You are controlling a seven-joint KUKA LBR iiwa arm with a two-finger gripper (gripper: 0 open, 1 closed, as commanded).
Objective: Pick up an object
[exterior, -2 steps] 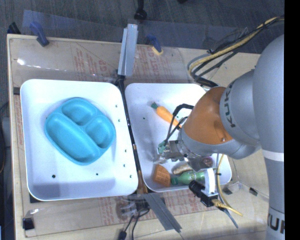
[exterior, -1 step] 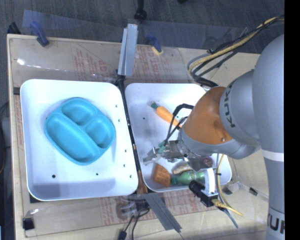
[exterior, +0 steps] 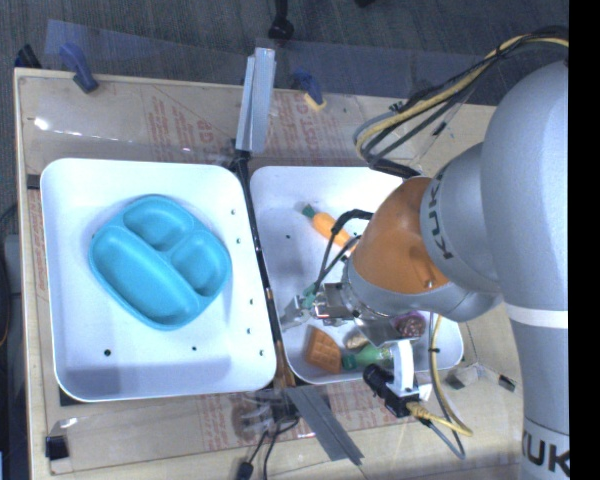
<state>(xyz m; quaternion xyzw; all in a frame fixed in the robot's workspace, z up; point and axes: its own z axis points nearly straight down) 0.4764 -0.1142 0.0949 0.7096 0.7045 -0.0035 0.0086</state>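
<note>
I see a tan surface point(exterior: 130, 118) on dark carpet point(exterior: 130, 8), two white bins point(exterior: 70, 268); finger state I can't tell.

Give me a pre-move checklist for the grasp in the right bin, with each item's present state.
1. Gripper inside the right bin: ok.
2. Finger opening: cannot tell.
3. Something held between the fingers: cannot tell.
4. Targets within the bin: ok, an orange cone-shaped piece lies just below the gripper and a carrot-like toy near the far wall.
5. Blue divided tray out of the way in the left bin: ok.
6. Cables near the gripper: not ok, they hang close.
</note>
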